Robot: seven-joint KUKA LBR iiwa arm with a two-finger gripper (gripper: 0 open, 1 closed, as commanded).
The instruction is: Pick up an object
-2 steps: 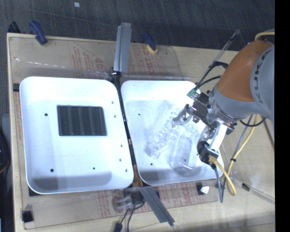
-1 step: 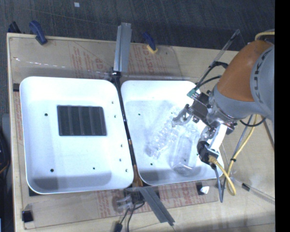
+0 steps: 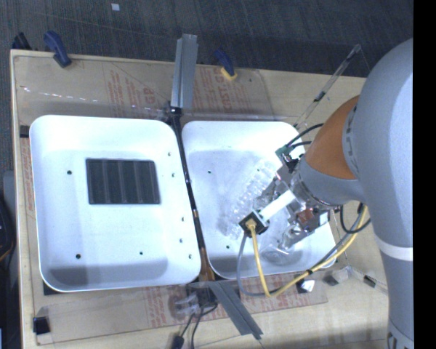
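Inside right bin (image 3: 203, 195): clear plastic object (image 3: 248, 195) just left of claw (image 3: 294, 233), perhaps touching; claw low over floor, finger spread not discernible.

You have two bins side by side on the bench (image 3: 29, 93), their inner walls touching along the middle. In the left bin (image 3: 51, 144) a ribbed rectangular panel (image 3: 123, 181) lies flat, toward the rear half of the floor. In the right bin (image 3: 203, 158) a crinkled plastic object (image 3: 247, 191) lies near the centre. The arm (image 3: 381, 158) reaches in from the right, and its gripper (image 3: 294, 231) sits low over the right bin's near right part, just beside that object. Behind the bins, two clamps (image 3: 58, 49) (image 3: 224, 62) grip the bench's far edge. An upright bar (image 3: 182, 71) stands behind the seam between the bins.
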